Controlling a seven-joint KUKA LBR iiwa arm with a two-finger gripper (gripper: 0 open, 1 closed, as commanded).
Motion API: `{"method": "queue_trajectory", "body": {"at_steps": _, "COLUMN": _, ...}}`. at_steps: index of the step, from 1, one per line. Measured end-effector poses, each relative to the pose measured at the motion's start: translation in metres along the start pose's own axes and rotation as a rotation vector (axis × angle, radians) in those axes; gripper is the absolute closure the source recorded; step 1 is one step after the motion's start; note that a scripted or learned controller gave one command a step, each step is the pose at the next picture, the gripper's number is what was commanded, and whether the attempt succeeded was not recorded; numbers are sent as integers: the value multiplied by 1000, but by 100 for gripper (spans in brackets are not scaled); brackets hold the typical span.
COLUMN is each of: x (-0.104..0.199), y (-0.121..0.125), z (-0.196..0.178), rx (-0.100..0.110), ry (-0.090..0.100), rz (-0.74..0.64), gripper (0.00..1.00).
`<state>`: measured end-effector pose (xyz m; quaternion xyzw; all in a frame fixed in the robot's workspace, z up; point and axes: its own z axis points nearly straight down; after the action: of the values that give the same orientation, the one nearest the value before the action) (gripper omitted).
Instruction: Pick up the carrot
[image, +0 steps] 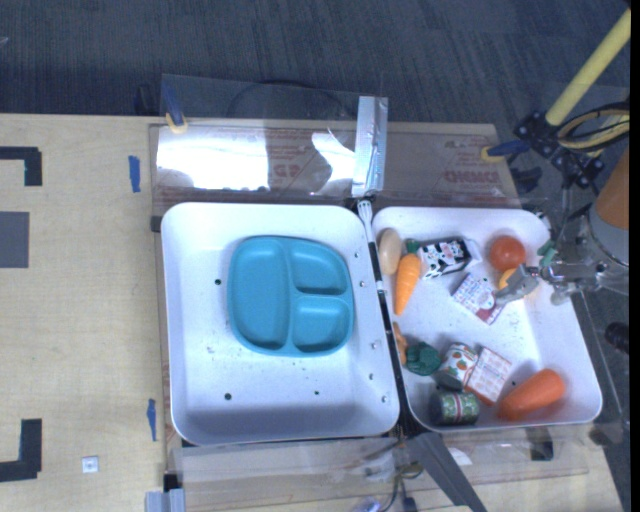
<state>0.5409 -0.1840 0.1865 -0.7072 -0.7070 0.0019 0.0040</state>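
Observation:
A small orange carrot (406, 283) lies upright along the left wall of the right bin (560, 330), just below a tan egg-shaped piece (389, 245). My gripper (517, 284) hangs low over the bin's right half, beside a round orange-red fruit (506, 250) and a small white and red packet (477, 295). It is about a hand's width to the right of the carrot and holds nothing that I can see.
A black and white carton (443, 256) lies right of the carrot. Lower down are a green piece (422, 358), a small can (456, 406), a white and red box (485, 373) and a large orange tapered vegetable (532, 393). The left bin (190, 300) holds a blue divided plate (291, 294).

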Motion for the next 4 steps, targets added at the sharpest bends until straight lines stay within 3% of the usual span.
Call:
{"method": "queue_trajectory", "body": {"at_steps": 1, "x": -27, "y": 45, "z": -25, "rx": -6, "ry": -5, "rz": -173, "gripper": 0}}
{"method": "queue_trajectory", "body": {"at_steps": 2, "x": -32, "y": 80, "z": 85, "rx": -19, "ry": -3, "rz": -379, "gripper": 0}}
{"method": "queue_trajectory", "body": {"at_steps": 3, "x": -18, "y": 119, "z": 40, "rx": -10, "ry": -5, "rz": -306, "gripper": 0}}
{"method": "queue_trajectory", "body": {"at_steps": 4, "x": -26, "y": 69, "z": -20, "rx": -6, "ry": -4, "rz": -464, "gripper": 0}}
